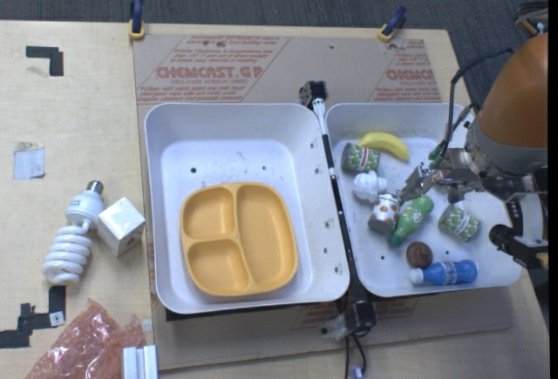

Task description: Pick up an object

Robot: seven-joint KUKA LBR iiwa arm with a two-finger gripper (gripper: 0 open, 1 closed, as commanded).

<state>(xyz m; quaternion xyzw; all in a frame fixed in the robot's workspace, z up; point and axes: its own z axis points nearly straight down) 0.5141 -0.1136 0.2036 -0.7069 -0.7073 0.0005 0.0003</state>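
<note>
Smooth white bins [166,194]; ridged yellow plastic tray [237,238], curved banana [386,144].

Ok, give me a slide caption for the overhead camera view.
Claw poised over the right bin of small toys; a yellow divided plate sits in the left bin.

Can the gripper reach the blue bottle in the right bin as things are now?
Probably yes: the blue bottle lies at the bin's near edge with open space above it, and the gripper hovers close by, over the green bottle.

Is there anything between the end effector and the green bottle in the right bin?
Nothing visible. The end effector hangs just above the green bottle, with no object between them. A small figurine lies close against the bottle's left side.
</note>
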